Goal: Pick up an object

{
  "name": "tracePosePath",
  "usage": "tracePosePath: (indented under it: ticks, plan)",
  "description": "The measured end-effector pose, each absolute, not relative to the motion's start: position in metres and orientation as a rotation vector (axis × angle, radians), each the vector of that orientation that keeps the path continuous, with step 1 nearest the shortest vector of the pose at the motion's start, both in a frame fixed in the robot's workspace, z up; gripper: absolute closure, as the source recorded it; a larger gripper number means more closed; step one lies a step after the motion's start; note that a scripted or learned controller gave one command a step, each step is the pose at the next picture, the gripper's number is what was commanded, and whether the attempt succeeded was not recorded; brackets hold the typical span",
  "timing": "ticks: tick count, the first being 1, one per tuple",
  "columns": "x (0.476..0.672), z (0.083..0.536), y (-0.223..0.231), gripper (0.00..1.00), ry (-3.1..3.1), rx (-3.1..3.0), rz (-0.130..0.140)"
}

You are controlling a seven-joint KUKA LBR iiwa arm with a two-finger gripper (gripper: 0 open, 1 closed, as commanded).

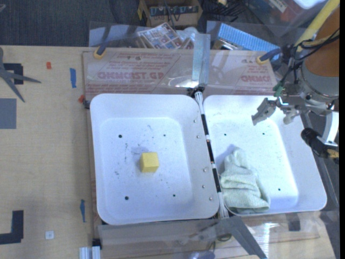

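Observation:
A small yellow block [150,162] lies near the middle of the left bin [108,112]. In the right bin [307,193], a crumpled pale cloth [242,182] sits against the near left side, next to the divider. My gripper [276,114] hangs over the far part of the right bin, up and to the right of the cloth. It is open, with nothing between its two grey fingers [262,112]. The grey wrist with its orange band [326,63] reaches in from the upper right.
A clear plastic sheet with red lettering [140,72] lies behind both bins, held by yellow clamps. A metal strip [202,58] rises at the back between the bins. The wooden bench [43,144] stretches to the left, with blue tape marks and black scissors [13,77].

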State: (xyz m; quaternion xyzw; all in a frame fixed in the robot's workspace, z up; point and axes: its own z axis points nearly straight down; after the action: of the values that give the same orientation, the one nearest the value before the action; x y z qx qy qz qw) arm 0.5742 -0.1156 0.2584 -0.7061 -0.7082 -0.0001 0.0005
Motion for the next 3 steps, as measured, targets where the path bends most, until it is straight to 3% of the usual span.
tracePosePath:
  ticks: [1,2,3]
  plan:
    - [0.640,0.113,-0.106,0.00,-2.257,-2.185,0.000]
    - [0.619,0.088,-0.101,0.00,-2.419,-2.011,-0.008]
    - [0.621,0.100,-0.104,1.00,-2.417,-2.022,-0.016]
